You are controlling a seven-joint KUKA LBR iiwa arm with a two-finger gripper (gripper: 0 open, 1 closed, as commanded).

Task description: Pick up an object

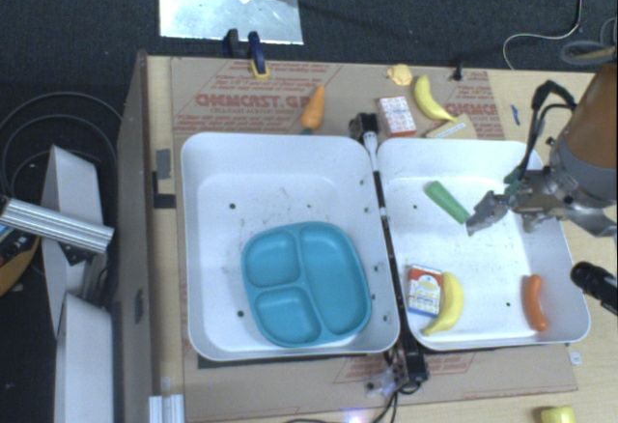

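The left bin (208, 218) holds a blue divided tray (305, 284) lying flat toward its near edge, its near rim close to the bin's near wall; the far half of this bin's floor is bare white, offering open room along the far and left walls. Beyond the bins, on the cardboard bench top (241, 93), an orange carrot-shaped piece (312, 108) lies just behind the left bin's far rim, and a small printed box (396, 116) and a yellow banana (429, 99) lie just behind the right bin's far rim. The two bins meet along a dark central seam. In the right bin (560, 329), a small carton (424, 290) and a second banana (447, 303) lie touching near the near-left corner, close to the seam wall and the near wall. A green cylindrical object (447, 201) lies tilted on the floor in the far-left part of this bin, apart from the walls, with clear floor all round it. The gripper (480, 214) hangs just to the right of the green object, near its lower end; whether they touch, and how the jaws stand, cannot be told. An orange sausage-shaped object (534, 302) lies near the right wall, well apart from the gripper. The middle of this bin's floor is open.
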